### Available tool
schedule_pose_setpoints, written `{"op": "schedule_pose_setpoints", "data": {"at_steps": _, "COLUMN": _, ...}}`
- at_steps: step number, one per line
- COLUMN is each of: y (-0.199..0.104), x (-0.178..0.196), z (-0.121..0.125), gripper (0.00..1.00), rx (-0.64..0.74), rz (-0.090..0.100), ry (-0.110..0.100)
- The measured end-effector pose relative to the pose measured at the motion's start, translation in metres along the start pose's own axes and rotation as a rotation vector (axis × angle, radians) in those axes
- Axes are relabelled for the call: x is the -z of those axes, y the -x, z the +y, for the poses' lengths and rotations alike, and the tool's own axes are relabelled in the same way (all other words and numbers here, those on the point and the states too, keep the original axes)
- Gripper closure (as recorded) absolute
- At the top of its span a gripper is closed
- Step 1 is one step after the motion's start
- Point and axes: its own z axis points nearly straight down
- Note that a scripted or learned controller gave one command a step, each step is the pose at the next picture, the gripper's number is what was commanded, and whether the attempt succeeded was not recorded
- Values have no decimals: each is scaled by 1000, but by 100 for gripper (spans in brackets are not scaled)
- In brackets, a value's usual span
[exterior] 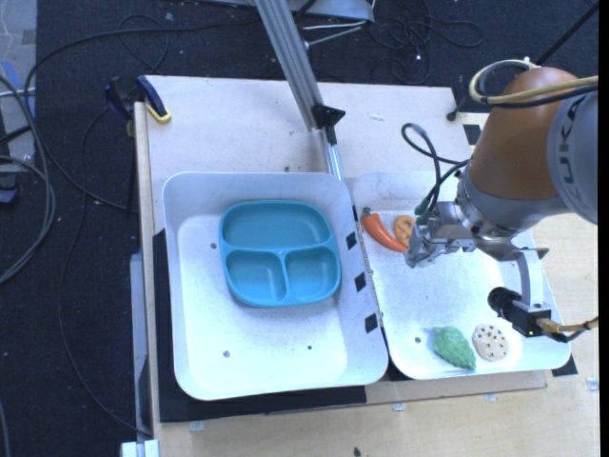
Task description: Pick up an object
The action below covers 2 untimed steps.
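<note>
Camera view: metal two-finger gripper point(420, 251) low in right white bin point(542, 350), just beside orange toy carrot point(383, 230), likely lining up a grasp; finger opening can't tell

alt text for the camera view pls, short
The gripper hangs over the right bin, beside an orange carrot-like toy at its far left corner. A green leafy toy and a cookie lie near its front edge; the left bin holds a blue divided tray.
</note>
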Motion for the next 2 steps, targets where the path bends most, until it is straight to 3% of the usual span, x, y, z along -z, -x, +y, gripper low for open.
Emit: {"op": "schedule_pose_setpoints", "data": {"at_steps": 2, "y": -93, "x": -15, "z": 35, "gripper": 100, "rx": -1, "rz": -1, "ry": 1}}
